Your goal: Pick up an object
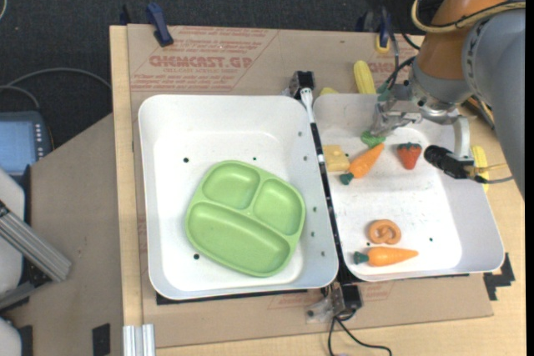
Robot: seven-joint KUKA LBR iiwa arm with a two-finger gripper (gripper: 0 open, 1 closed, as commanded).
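Toy carrot (390, 257) at the right bin's (476, 250) near edge, brown pretzel-like piece (384, 232) just behind it, second carrot (365, 162) farther back beside a yellow block (336, 158), strawberry (408, 155) right of that, hand (385, 119) low over the second carrot's green top, its grip impossible to tell, corn cob (364, 77) behind the bin, green divided plate (244, 218) in the left bin (158, 204).

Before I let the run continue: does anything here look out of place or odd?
One thing stands out: a yellow toy corn cob lies on the brown bench board, outside the right white bin by its far rim, while the other toy foods lie inside that bin.
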